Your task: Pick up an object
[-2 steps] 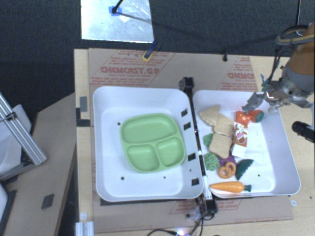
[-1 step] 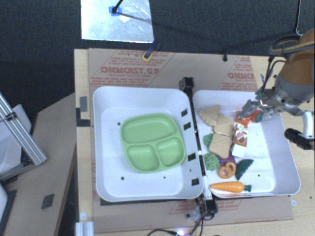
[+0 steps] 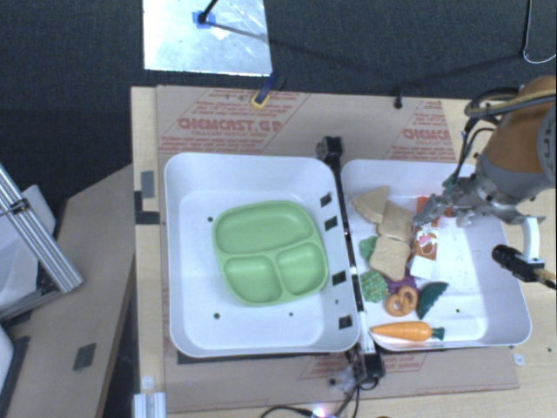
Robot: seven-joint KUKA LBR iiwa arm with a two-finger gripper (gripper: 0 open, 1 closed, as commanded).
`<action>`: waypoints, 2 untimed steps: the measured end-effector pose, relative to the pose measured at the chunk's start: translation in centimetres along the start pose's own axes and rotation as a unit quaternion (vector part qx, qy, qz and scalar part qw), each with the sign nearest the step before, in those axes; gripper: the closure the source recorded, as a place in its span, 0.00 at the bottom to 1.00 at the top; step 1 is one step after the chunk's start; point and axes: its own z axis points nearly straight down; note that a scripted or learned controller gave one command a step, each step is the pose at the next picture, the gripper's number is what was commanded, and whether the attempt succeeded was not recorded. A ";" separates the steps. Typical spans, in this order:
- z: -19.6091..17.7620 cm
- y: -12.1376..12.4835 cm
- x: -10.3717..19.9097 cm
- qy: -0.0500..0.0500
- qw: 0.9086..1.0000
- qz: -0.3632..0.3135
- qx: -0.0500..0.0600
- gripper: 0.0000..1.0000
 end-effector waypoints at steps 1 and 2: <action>4.1 0.2 0.0 0.000 1.000 0.000 -0.003 0.00; 2.6 0.4 0.0 0.000 1.000 0.000 -0.007 1.00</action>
